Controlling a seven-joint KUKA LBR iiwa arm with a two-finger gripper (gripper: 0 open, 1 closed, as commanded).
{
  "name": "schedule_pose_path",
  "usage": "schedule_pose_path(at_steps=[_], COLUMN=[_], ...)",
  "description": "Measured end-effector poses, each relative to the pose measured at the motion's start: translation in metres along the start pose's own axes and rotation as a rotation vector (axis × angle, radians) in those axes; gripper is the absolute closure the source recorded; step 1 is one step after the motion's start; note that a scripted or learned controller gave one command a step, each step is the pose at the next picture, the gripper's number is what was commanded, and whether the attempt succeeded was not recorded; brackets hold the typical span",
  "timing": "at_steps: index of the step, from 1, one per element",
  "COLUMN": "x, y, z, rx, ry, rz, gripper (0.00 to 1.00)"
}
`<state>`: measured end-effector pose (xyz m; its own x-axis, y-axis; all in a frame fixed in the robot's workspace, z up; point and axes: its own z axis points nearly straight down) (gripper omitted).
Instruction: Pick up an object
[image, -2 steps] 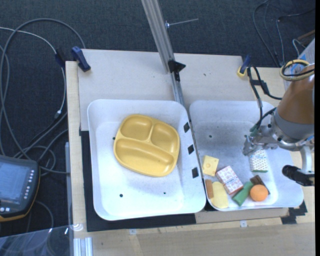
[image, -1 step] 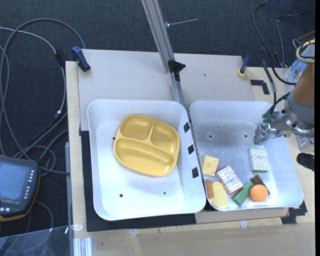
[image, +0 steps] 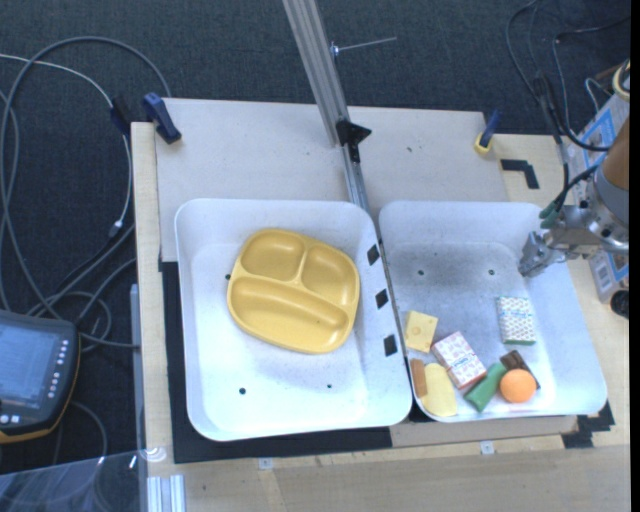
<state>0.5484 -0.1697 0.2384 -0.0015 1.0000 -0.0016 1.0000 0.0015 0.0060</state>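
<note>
The metal two-finger tool (image: 533, 256) sits at the right edge of the right-hand shallow white bin (image: 440, 235), low over that bin's upper right part, with the grey arm (image: 612, 200) entering from the right. Nothing shows between its fingers; whether they are spread or closed cannot be told at this size.

Nearest to the tool, below it, lies a small white packet with a green dotted pattern (image: 516, 320). Further down, in the bin's lower right corner, an orange ball (image: 517, 386) rests against a dark brown block (image: 514, 361) and just beside a green wedge-shaped block (image: 484, 388). To the left of these lies a white carton with red print (image: 459, 359), then a pale yellow cheese-like wedge (image: 420, 330) above a yellow oblong piece (image: 438, 391) — all gathered along the lower edge of the bin, well apart from the tool.

The left-hand shallow white bin (image: 215, 330) holds a yellow plastic divided plate (image: 294, 290) with three compartments, set near its middle. Both bins stand side by side on the pale wooden surface (image: 250, 150). A slanted aluminium bar (image: 317, 60) rises from the surface's far edge — blue clamps (image: 160, 116) grip its upper corners. A handheld control pendant with a screen (image: 30, 372) lies on the dark floor at the left, among grey cables (image: 60, 180).
</note>
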Motion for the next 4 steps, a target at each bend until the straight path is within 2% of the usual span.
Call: schedule_pose_path(at_steps=[1, 3, 4], x=[0.063, 0.167, 0.225], y=[0.016, 0.036, 0.038], z=[0.0, 0.02, 0.016], rx=[0.004, 0.007, 0.005], ry=[0.004, 0.004, 0.005], rz=[-0.007, -0.005, -0.006], gripper=[1.0, 1.0, 1.0])
